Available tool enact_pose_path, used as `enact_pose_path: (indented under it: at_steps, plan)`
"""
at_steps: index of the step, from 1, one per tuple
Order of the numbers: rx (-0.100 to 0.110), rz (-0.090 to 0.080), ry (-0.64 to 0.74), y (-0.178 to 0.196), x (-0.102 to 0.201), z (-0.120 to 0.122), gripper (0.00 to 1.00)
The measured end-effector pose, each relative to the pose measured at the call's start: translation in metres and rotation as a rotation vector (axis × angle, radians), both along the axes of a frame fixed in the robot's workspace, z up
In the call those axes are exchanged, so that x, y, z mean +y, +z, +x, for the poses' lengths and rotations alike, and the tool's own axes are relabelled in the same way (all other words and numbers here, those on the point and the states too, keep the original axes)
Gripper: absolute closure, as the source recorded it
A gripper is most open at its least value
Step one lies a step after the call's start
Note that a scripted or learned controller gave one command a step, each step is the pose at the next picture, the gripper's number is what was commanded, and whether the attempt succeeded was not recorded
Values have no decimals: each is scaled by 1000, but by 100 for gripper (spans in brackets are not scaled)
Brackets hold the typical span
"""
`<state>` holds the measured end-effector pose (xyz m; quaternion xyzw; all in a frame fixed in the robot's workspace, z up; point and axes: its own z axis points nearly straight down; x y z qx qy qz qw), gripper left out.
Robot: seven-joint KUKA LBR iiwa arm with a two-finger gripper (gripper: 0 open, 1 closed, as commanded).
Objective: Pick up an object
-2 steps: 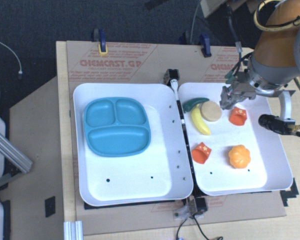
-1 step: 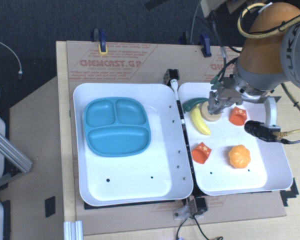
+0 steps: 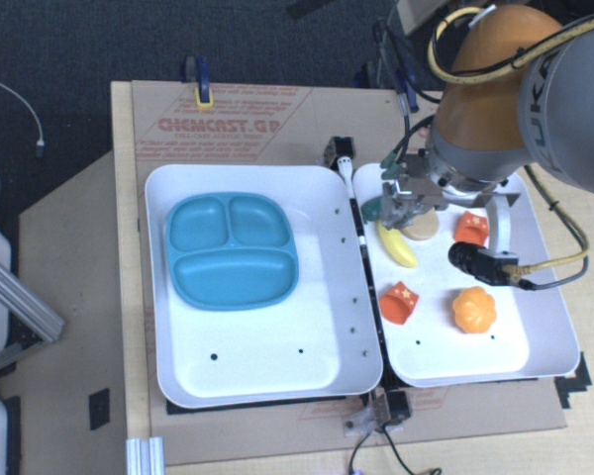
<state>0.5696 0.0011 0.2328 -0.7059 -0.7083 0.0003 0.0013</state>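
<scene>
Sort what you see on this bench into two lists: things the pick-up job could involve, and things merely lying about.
Job in hand:
hand
yellow banana
red piece
orange pumpkin-like toy
red-orange piece
right bin

Lying about:
blue divided plate
left bin
cardboard sheet

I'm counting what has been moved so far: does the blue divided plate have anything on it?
Empty. The blue divided plate in the left bin shows three bare compartments.

open: right bin (image 3: 544,349) front | crowded: banana (image 3: 397,244), back
</scene>
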Motion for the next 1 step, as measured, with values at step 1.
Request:
enact_pose_path:
  at_steps: [1]
  plan:
    - [1, 1, 2, 7, 55, -18, 100]
